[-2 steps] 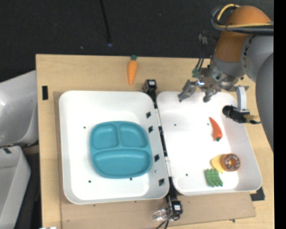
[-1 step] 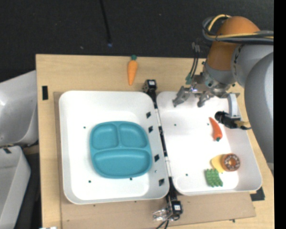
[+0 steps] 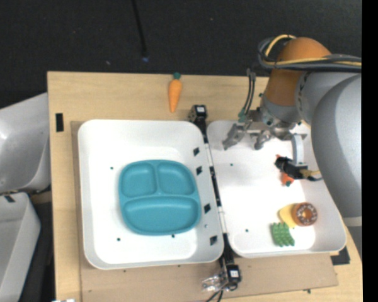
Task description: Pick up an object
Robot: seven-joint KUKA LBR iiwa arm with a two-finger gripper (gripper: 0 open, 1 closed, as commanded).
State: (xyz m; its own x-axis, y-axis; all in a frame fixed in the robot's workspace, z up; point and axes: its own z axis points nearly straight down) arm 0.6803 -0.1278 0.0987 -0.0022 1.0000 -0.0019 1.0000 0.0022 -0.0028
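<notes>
My gripper (image 3: 244, 142) hangs over the far left part of the right bin (image 3: 252, 194), its fingers spread apart with nothing between them. At that bin's near right corner lie a brown-frosted doughnut (image 3: 305, 214), a yellow piece (image 3: 286, 216) tucked against it, and a green ridged toy (image 3: 281, 234) just in front. All of these lie well apart from the gripper, toward the near side. An orange toy carrot (image 3: 174, 92) lies on the wooden bench beyond the left bin.
A teal divided plate (image 3: 159, 196) lies in the middle of the left bin (image 3: 94, 187). The raised rims where the two bins meet (image 3: 212, 181) run just left of the gripper. The grey arm covers the right bin's far right side.
</notes>
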